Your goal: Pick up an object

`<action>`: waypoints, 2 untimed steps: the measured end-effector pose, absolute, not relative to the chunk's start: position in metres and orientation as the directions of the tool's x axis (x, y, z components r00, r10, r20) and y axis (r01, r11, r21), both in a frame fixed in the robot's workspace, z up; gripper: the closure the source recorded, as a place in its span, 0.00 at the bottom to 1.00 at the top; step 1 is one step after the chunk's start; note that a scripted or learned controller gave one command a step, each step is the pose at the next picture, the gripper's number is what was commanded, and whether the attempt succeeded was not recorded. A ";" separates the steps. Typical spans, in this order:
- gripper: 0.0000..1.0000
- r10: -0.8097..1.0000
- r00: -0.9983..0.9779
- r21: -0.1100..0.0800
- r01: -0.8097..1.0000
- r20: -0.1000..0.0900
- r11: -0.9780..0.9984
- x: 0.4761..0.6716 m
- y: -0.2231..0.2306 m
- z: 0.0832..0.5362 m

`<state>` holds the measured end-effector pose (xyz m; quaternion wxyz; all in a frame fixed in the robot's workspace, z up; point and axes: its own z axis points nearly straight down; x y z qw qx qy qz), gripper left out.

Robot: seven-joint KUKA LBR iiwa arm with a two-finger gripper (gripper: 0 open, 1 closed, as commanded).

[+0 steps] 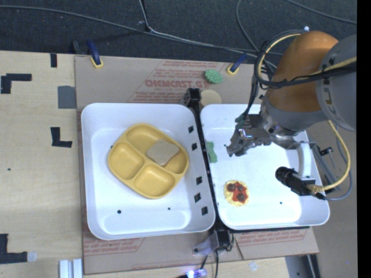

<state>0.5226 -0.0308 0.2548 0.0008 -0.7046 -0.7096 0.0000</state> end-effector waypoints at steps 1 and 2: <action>1.00 1.000 -0.007 -0.002 1.000 0.000 0.007 0.536 0.026 0.239; 1.00 1.000 -0.008 -0.002 1.000 0.001 0.008 0.537 0.083 0.242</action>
